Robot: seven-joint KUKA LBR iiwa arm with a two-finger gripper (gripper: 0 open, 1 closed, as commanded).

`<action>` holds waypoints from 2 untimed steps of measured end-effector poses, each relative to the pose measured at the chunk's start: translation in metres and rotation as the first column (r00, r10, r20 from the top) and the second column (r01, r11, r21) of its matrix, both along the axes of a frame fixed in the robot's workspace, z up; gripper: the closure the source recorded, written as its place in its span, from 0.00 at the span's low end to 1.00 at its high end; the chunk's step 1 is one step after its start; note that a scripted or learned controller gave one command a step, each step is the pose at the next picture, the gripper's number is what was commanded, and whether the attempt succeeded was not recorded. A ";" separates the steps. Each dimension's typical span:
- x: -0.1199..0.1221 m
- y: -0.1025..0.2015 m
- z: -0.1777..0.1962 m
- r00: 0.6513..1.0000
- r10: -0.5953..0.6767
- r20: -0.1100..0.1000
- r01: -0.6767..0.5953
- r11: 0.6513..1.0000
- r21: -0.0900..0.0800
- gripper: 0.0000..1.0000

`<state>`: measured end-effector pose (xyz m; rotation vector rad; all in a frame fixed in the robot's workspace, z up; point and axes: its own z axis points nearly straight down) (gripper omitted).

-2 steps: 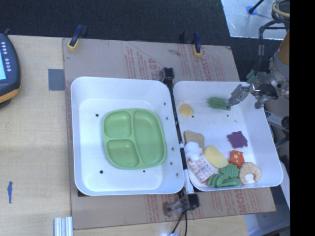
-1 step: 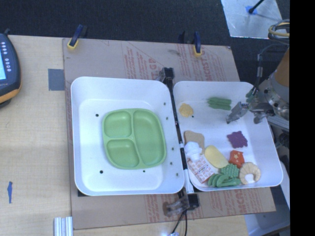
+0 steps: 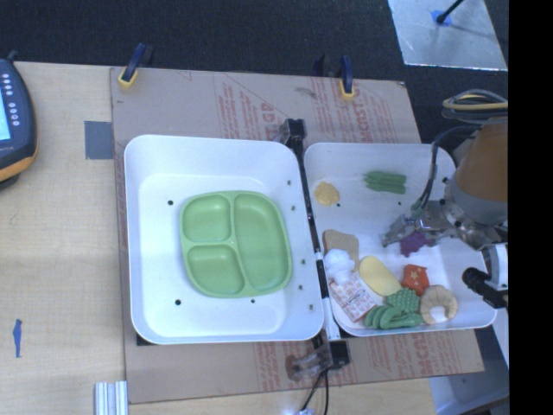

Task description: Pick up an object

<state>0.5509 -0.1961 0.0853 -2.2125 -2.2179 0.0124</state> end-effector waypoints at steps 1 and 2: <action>0.003 0.000 0.018 1.000 0.003 0.009 -0.003 1.000 -0.002 1.00; 0.003 0.000 0.017 1.000 0.004 0.009 -0.004 1.000 -0.002 0.00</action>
